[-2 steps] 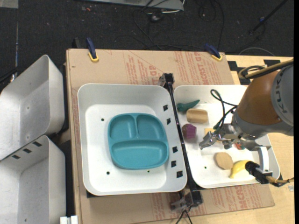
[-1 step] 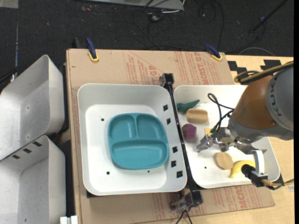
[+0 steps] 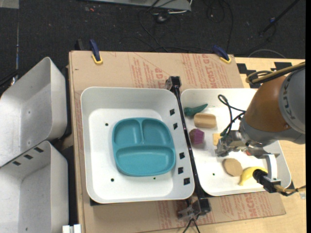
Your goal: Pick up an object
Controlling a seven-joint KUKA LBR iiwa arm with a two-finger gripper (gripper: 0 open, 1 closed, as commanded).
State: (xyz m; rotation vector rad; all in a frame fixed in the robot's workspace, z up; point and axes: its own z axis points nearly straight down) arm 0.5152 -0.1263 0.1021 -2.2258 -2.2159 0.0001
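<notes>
The right bin (image 3: 214, 186) holds several small objects. At its far left lies a green piece (image 3: 196, 109), with a tan block (image 3: 205, 120) just in front of it. A purple lump (image 3: 197, 136) sits by the left wall and a small yellow piece (image 3: 216, 139) lies to its right. Near the front are a tan round disc (image 3: 233, 167) and a yellow banana (image 3: 249, 174). My gripper (image 3: 224, 146) hangs low over the middle of this bin, right beside the small yellow piece and just behind the tan disc. The arm's body hides the bin floor to the right.
The left bin (image 3: 97, 178) holds a teal divided plate (image 3: 144, 147). A black divider (image 3: 184, 140) runs between the two bins. Black cables (image 3: 228, 113) loop off the wrist above the right bin. White containers (image 3: 29, 125) stand beyond the bench's left edge.
</notes>
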